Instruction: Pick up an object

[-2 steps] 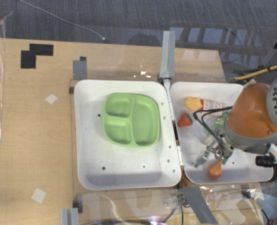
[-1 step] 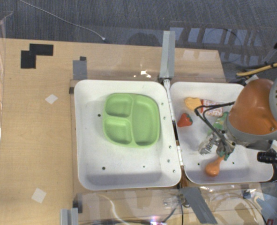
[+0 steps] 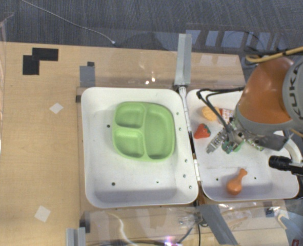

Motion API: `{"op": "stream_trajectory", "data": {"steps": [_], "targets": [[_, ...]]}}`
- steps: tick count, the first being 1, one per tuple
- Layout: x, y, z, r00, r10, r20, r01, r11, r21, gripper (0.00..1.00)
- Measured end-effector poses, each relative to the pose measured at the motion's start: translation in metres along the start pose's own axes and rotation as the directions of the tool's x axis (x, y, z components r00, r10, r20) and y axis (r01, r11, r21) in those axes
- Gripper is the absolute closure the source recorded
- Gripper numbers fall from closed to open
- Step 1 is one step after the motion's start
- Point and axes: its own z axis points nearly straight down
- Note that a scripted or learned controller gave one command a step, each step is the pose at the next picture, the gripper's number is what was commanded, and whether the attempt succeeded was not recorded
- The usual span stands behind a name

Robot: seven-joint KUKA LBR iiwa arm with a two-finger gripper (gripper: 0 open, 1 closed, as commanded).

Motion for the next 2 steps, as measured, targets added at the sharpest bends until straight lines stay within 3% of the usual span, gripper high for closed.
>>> {"op": "stream_trajectory", "data": {"steps": [1,2], "targets": [[0.059,0.02,0.003,0.893,0.45,-0.002,-0.45,0.893,0.007,1.0],[0.116,0.071,0.003,0.742,0.671,0.0,-0.671,0.742,0.009,1.0]]}}
